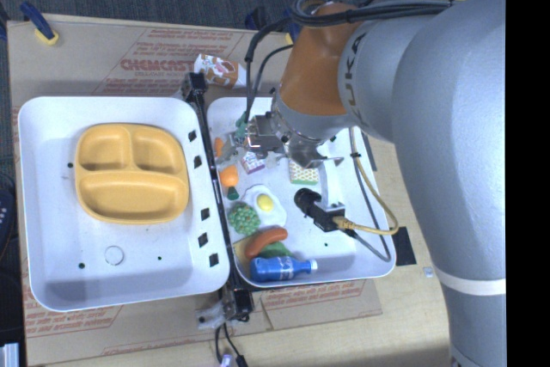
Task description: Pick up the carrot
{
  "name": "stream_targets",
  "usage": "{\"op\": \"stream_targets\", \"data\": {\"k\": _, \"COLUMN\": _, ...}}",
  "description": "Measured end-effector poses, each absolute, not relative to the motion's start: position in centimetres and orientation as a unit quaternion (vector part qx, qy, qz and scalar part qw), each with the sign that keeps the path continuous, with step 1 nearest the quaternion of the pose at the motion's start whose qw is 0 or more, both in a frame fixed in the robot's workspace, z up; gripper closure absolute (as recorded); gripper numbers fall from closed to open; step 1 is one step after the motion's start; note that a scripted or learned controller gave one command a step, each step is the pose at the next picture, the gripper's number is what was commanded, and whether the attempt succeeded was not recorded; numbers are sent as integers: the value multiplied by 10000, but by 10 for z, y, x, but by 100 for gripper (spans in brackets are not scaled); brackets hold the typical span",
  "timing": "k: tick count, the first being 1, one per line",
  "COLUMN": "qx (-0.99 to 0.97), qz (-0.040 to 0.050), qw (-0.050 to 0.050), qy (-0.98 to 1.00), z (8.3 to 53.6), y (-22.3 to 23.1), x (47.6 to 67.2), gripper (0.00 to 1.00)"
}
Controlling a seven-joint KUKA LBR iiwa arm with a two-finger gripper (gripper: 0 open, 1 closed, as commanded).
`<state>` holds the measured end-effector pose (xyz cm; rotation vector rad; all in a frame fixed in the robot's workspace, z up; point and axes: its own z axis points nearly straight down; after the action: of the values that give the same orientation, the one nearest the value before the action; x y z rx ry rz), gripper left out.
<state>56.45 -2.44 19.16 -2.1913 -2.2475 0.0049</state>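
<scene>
The carrot [229, 177] is a small orange piece with a green end. It lies on the floor of the right bin [369, 258], close to the bin's left wall. My gripper [250, 143] hangs low over the upper left part of that bin, just above and slightly right of the carrot. The grey arm and its orange band cover the upper right of the bin. I see nothing held in the gripper.
The right bin also holds a fried egg [265, 204], a green bunch [245, 221], a sausage [265, 241], a blue bottle [280, 268] and a white-green packet [302, 174]. A yellow divided plate [133, 172] sits in the left bin [51, 271].
</scene>
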Motion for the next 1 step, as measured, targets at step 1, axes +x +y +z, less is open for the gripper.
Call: {"op": "stream_targets", "data": {"k": 1, "qx": -7200, "qz": 14, "qw": 9, "qy": -6940, "z": 191, "y": -8, "x": 576, "gripper": 0}}
